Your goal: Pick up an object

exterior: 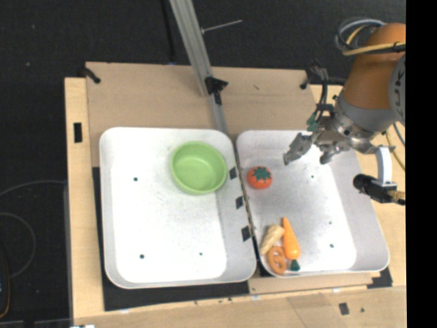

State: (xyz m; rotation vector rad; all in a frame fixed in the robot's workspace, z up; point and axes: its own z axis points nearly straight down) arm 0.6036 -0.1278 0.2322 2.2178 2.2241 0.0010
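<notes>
Here, a small red tomato-shaped toy with a green top is seen lying in the right white bin, close to that bin's left wall and toward its far half; it is judged the likeliest thing to be picked, since it lies alone with bare floor around it. Nearer the camera, in the same bin's front left corner, an orange carrot toy, a pale banana-like piece and a round orange slice are bunched together and touching, which would make a clean grasp harder. The pincer is held above the far part of the right bin, to the right of the tomato and apart from it, with its two dark fingers spread and nothing between them. It is carried by the grey arm with the orange band, whose upper part is cut off at the frame. A green bowl sits in the left white bin. Both bins rest on the bench. The pincer's height over the bin floor cannot be judged.
</notes>
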